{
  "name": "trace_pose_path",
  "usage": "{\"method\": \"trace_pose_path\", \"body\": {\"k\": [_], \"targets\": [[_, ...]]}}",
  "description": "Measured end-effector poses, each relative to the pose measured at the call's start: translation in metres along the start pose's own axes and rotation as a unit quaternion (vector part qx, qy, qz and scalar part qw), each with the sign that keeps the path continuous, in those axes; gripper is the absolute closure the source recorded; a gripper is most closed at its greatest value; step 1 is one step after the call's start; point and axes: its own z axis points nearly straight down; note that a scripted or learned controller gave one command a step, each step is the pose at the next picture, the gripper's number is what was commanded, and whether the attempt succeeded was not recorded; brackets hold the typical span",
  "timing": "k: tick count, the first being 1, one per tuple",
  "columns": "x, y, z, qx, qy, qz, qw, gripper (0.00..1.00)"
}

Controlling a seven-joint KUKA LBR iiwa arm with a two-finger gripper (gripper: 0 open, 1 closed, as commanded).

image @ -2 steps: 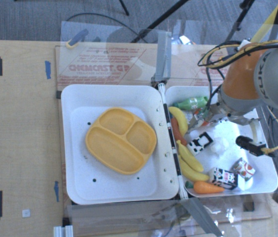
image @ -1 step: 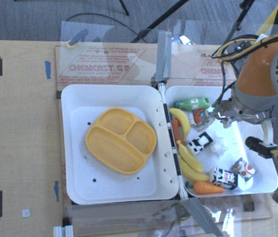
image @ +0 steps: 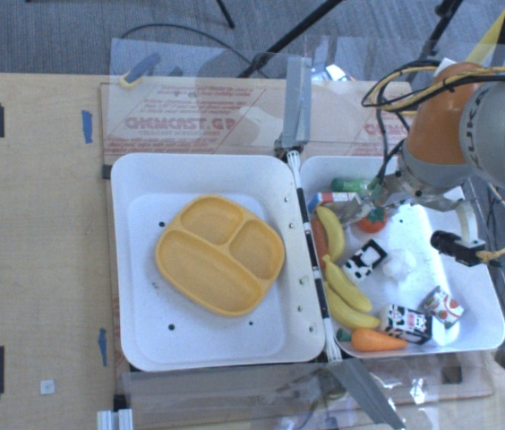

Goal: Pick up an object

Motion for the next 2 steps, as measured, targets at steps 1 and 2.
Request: {"method": "trace_pose_path", "body": {"k": [1,2], "targets": [[0.0,0.001,-0.007,-0.001,0.0,0.0,1.0,1.0],[0.064,0.047,-0.127,0.001,0.0,-0.155,0.9879,1.0]]}}
